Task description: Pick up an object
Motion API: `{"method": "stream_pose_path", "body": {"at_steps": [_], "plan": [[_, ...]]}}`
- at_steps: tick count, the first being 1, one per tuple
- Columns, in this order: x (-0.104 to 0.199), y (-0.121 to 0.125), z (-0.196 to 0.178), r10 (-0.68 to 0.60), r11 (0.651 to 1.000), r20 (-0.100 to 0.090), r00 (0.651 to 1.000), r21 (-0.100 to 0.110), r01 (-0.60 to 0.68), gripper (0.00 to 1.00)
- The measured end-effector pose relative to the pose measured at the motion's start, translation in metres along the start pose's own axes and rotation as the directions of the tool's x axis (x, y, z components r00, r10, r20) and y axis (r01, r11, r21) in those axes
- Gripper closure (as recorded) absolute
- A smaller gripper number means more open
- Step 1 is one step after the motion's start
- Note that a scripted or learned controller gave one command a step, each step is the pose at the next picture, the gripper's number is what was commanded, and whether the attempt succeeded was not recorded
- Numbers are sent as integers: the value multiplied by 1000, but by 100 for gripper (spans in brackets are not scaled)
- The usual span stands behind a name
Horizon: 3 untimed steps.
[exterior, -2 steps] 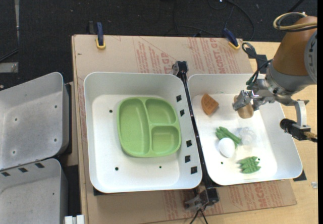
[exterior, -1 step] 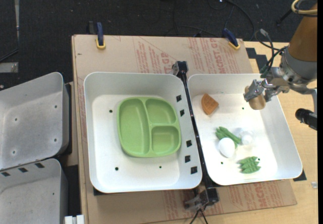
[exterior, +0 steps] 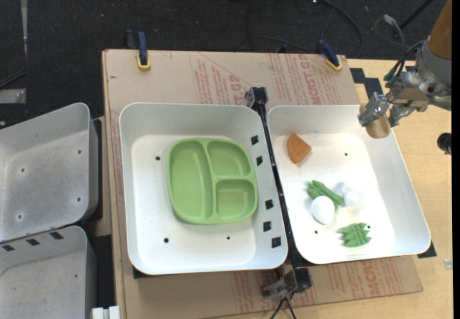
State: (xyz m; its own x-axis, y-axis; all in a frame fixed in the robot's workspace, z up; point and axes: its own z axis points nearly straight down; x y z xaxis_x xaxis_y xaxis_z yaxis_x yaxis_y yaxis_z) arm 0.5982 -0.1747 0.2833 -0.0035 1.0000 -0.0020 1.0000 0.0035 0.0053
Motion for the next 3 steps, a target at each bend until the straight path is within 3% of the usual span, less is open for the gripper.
{"method": "stream_pose_path", "body": {"at_steps": [1,3], "plan": [[50,-11,13,-3,1000,-3,1000,8,3,100],[164,-5,30,-4,1000,-3,1000,7,4,100]]}}
